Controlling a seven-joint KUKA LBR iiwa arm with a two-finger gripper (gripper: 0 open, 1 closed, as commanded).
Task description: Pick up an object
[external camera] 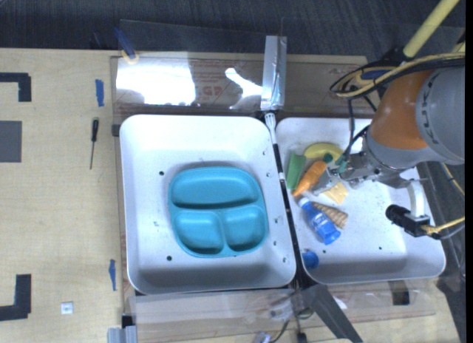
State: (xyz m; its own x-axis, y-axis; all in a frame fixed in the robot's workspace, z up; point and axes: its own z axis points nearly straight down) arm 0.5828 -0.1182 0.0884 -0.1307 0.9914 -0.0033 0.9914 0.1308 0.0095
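Blue ball [310,260]: nearest the viewer, in the right bin's [384,260] near-left corner, beside the rim it shares with the left bin [140,186].
Blue bottle [322,225]: just beyond the ball; long axis slanted, running from the far left down toward the near right.
Cone-shaped piece [330,214]: lies just beside the bottle on the far side, on much the same slant.
Orange piece [311,177]: beyond the bottle, long axis slanted the other way, next to a green piece [295,168] and a yellow piece [322,149].
Tool [341,171]: low over this cluster, at the orange piece's right end; whether it is released or clenched I cannot tell.
Left bin: carries a teal divided tray [218,208].
Risk: the pieces crowd together, so the tool may pinch two at once or nudge one aside and come up bare.
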